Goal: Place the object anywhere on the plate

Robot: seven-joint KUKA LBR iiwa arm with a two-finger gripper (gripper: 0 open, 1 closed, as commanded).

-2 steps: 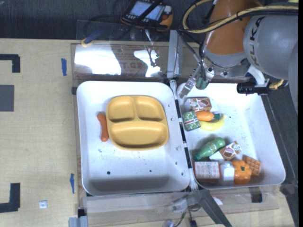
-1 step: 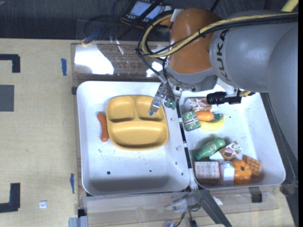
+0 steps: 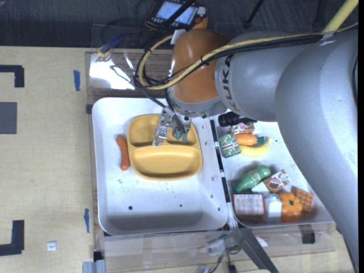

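1. We see the gripper [image 3: 170,128] hanging over the upper compartments of the yellow plate [image 3: 165,162], which lies in the left bin [image 3: 153,209]. The arm [image 3: 267,61] reaches in from the right and hides much of the right bin [image 3: 318,223] behind its bulk.

2. We cannot tell how the jaws stand — the metal fingers are too small and tangled with a teal part to read, and we can make out no object clearly between them.

3. The likeliest thing for the task, as we judge it, is the orange sausage [image 3: 123,152]. It lies on the bin floor just beside the plate's left edge, off the plate, so the placing looks not yet done.

4. The plate is a divided one: two small sections at the top, one wide section below. We see nothing resting in the wide section.

5. The right bin holds the toy food store — a green-and-red can [image 3: 229,145], a carrot [image 3: 245,138] over a banana [image 3: 257,149], a green bottle [image 3: 253,178], a white-and-red box [image 3: 249,205] and an orange piece [image 3: 291,208].

6. We judge the gripper's place over the plate fits a release or a try there, though which we cannot say.
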